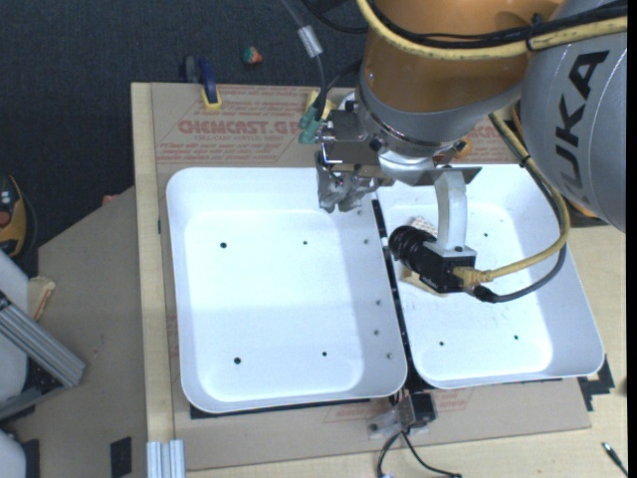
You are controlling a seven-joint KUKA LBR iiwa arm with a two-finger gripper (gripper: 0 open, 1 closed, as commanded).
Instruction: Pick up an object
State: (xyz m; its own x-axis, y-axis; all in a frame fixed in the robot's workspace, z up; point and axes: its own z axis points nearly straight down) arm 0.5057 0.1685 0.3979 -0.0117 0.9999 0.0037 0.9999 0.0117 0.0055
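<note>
While the arm (468,58) filled the frame's upper right, two white bins sat side by side; jaws' state unclear.

The left bin (279,297) showed bare white floor; the right bin (518,337) held a partly hidden tan object (423,229).

bins (269,297) white, black dots | bench board (159,217) tan, red lettering at 12 | arm band (448,28) orange | cable (523,265) yellow | floor (90,28) dk blue-grey
</note>
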